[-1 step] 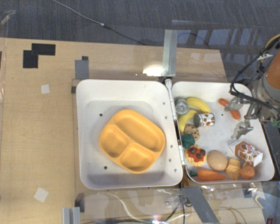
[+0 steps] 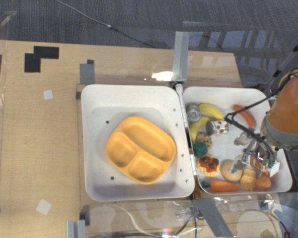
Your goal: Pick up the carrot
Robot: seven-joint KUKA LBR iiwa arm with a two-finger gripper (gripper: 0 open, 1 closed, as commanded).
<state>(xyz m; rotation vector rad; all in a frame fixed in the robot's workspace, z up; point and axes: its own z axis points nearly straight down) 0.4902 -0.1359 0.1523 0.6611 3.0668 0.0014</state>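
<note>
Pale wood tabletop (image 2: 35,148) carries two white bins; the left bin (image 2: 97,182) holds a yellow divided plate (image 2: 140,148), the right bin (image 2: 286,180) a heap of toy food. Taking the plate as landmark, the carrot (image 2: 224,186) lies well to its right and lower, against the right bin's near wall. The tool (image 2: 246,157) hangs above and right of the carrot, over a round biscuit-like piece (image 2: 232,169); whether it is spread or pinched I cannot tell. The step looks like the approach: next it likely needs to shift toward the carrot, line up across it, and descend.
</note>
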